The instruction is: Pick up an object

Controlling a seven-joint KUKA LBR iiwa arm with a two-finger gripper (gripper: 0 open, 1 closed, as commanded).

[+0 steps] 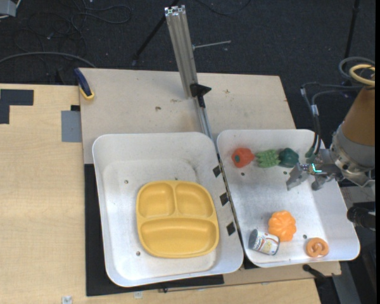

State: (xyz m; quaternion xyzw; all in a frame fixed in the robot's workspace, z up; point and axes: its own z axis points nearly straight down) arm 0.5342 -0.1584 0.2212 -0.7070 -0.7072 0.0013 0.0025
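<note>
The right bin (266, 198) holds a red tomato-like toy (242, 157), a green leafy toy (266, 159) and a dark green toy (287, 156) in a row near its far side. An orange pumpkin-like toy (282, 225), a small can (264, 242) lying on its side and an orange ring (316, 247) sit near the front. My gripper (307, 180) hangs over the bin's right part, just right of and below the dark green toy. Its fingers (296, 179) point down and spread apart, open, with nothing between them.
The left bin (114, 170) carries a yellow divided plate (176, 218). A metal post (183, 49) rises behind the bins, with a black clamp (199, 91) on it. The grey arm with its orange band (361, 116) comes in at the right edge.
</note>
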